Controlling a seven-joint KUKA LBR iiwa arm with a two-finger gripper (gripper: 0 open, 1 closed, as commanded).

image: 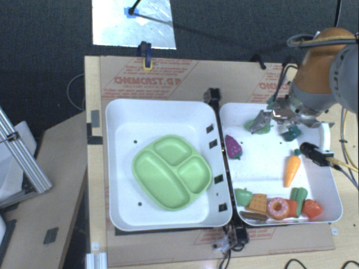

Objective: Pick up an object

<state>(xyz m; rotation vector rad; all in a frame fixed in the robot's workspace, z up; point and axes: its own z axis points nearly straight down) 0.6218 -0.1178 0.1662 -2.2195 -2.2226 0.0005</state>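
Near edge, right bin (pixel 331 198): toy food waits — donut (pixel 277 207), carrot (pixel 291 170), plum (pixel 233 147).
Far end: end effector (pixel 263 122) hovering low; grip unclear, nothing visibly held.
Progress: pickup not yet done.

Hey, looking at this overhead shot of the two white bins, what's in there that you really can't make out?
- Grey two-finger gripper, camera view: blurred, so open or shut is unclear.
- Small teal object under the wrist: partly covered by the arm, shape unreadable.
- Grey arm with orange band: cut off by the frame's right side.
- Brown waffle-like toy and flat piece beneath it: overlapping at the right white bin's front wall, outlines unclear.
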